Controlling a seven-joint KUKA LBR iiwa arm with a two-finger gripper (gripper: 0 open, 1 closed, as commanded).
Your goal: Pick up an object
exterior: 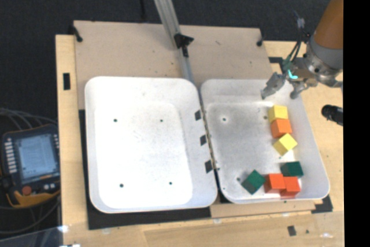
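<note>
Six blocks sit along the right bin [231, 142]'s right side. Gripper [284, 87] hovers above its top right corner, fingers spread apart, holding nothing. Approach step, judging by this: next it must descend squarely over the yellow block [280, 112].

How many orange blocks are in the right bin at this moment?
3. One orange block sits between two yellow ones along the right bin's right side; two more, and, lie side by side near the front edge. None looks hidden.
</note>
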